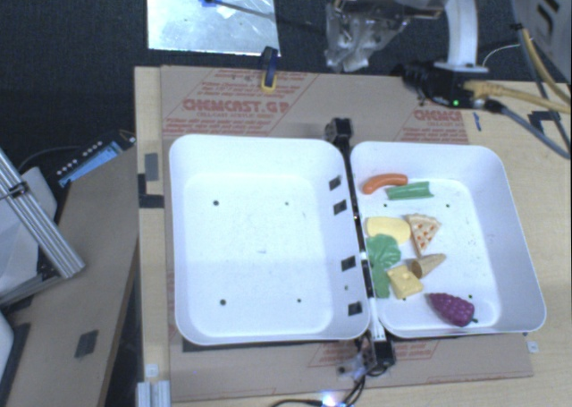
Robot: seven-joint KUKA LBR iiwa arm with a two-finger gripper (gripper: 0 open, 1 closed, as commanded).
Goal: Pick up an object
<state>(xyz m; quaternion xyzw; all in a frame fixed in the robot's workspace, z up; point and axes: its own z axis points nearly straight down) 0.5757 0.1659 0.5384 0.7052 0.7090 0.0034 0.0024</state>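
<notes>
The grey metal gripper [350,43] is blurred at the frame's top; I cannot tell its state. Small plastic toy foods [407,249] lie in the right white bin [518,262] on the cardboard-covered table [232,101]

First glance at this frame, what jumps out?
The cluster of toy food along the left half of the right bin: an orange sausage, a green bean, a pizza slice, a purple grape bunch nearest the camera. The gripper hangs above the bench's far edge, well behind both bins. The left bin is a bright white expanse.
</notes>
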